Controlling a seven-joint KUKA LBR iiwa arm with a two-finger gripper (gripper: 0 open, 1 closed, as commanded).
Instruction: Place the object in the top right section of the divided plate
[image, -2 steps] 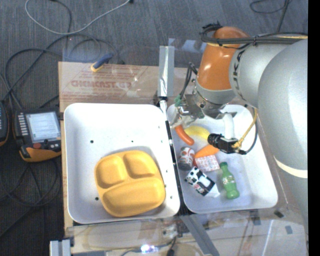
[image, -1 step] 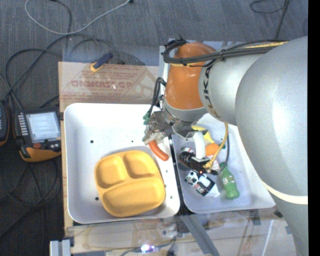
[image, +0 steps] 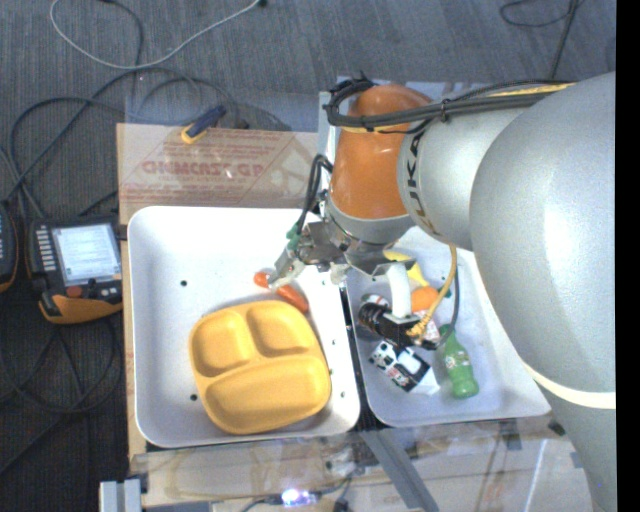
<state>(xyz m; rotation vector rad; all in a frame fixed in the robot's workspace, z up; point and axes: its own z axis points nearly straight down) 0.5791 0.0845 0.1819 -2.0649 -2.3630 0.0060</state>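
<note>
Plate: yellow divided plate (image: 260, 368) flat in the left bin (image: 160, 300), near the front wall, top right section bare and facing up, ready to receive.
Clutter: green bottle (image: 457, 366) and small packaged items heaped in the right bin (image: 510, 390), parked apart from the plate, so out of the way.
Object: small orange object (image: 291, 296) just beyond the plate's top right rim, seemingly touching it, not yet inside the section.
Gripper: gripper (image: 287, 262) hanging directly over the orange object, angled down toward it; clenched or released, cannot tell, and no sure hold visible.
Judgement: probably mid-delivery, needing only a short shift toward the plate.
Background: cardboard sheet (image: 215, 170) flat behind the bins, likely just bench cover.
</note>
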